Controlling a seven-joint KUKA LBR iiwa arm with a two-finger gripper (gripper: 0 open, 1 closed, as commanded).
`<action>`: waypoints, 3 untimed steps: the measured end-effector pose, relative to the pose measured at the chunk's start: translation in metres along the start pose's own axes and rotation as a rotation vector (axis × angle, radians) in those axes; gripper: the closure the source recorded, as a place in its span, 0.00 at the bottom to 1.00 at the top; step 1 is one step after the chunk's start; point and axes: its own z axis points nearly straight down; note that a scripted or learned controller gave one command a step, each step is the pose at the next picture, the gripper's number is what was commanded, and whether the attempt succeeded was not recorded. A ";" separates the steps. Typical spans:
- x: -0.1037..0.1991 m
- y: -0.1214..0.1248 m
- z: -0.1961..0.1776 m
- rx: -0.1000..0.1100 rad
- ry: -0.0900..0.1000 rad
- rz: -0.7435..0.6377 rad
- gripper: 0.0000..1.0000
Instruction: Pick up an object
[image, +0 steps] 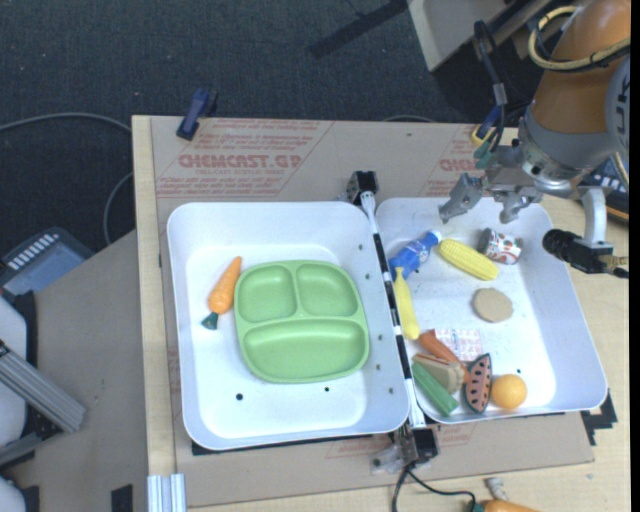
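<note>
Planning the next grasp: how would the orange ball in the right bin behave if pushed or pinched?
The orange ball looks round and smooth, so it would probably roll when nudged and might squirt from a pinch. It lies beside the watermelon slice near the bin's wall, which could stop it.

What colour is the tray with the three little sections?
Light green. The sectioned tray shows best in the camera view, lying in the left bin.

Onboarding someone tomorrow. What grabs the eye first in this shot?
The green divided tray in the left bin, with a toy carrot beside it. Then the toy food piled in the right bin: corn, an orange. The end effector hangs open over that bin's far edge.
</note>
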 end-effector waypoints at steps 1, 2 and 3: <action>-0.030 0.006 0.123 0.000 -0.001 0.001 0.00; -0.030 0.007 0.113 -0.003 -0.001 0.002 1.00; -0.030 0.007 0.113 -0.002 -0.001 0.002 0.00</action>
